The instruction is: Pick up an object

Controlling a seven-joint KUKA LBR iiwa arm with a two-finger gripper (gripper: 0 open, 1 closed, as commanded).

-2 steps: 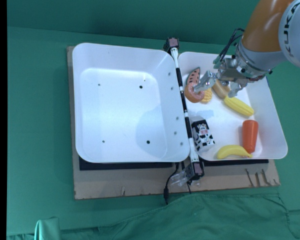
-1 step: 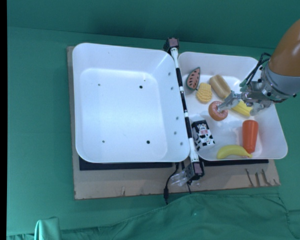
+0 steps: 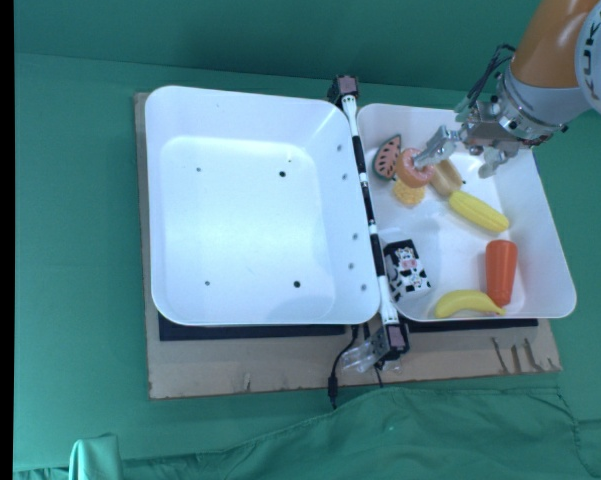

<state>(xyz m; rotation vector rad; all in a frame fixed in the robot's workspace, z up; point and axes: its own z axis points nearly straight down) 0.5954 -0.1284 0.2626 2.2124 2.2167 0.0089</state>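
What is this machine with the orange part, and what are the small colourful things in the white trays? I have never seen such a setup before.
It is a robot arm, grey with an orange band, reaching in from the right. One camera looks down on the bench from above. Two shallow white bins sit side by side on a green cloth. The right bin holds toy food: a watermelon slice, an orange ring-shaped piece, a corn cob, a carrot, a banana, and a small cow-print carton. The gripper at the arm's end is down at the orange piece; I cannot tell whether it holds it.
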